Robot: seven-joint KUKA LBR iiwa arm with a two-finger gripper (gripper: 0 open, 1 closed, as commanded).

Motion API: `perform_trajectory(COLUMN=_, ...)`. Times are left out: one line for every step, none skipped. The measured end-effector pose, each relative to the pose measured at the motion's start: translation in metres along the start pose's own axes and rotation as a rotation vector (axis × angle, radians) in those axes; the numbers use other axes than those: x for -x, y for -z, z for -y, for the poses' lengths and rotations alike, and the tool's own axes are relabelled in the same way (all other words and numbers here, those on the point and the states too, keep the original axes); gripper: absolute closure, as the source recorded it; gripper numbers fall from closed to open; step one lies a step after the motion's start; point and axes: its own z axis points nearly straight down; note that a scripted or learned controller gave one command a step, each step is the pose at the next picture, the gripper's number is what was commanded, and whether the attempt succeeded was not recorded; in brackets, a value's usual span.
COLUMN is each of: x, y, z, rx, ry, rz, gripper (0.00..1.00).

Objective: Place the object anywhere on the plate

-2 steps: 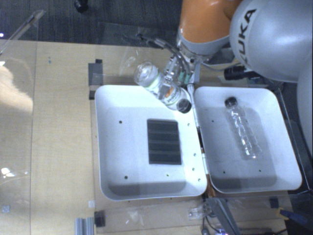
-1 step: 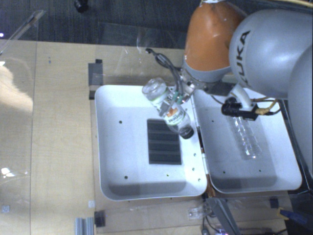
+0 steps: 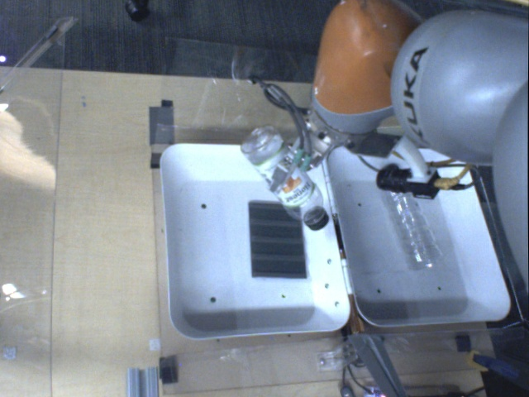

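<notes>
The big grey robot arm [image 3: 463, 81] has dark letters on its round shell, at about 2 o'clock in the view, and they read "KUKA", with the last letter partly cut off by the curve. The small clear plastic bottle [image 3: 283, 176] with the dark cap, just above the middle at about 12 o'clock, wears a white and orange label with print on it. That print is too small and blurry to read.

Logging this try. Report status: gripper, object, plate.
Gripper above left bin, bottle at its fingers, tilted. Dark ribbed plate below, bottle not yet down. Clear bottle lies in right bin.
</notes>
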Motion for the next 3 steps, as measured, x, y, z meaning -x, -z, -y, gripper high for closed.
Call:
perform_trajectory(x=-0.028, y=-0.003, z=0.024, rx=-0.004, ry=0.368, rz=-0.003, gripper=1.00)
perform_trajectory(x=-0.028, y=-0.003, z=0.024, rx=-0.004, ry=0.367, rz=-0.003, gripper=0.00)
perform_trajectory(x=-0.048, y=0.007, z=-0.020, rx=0.000, ry=0.491, rz=0.000, gripper=0.00)
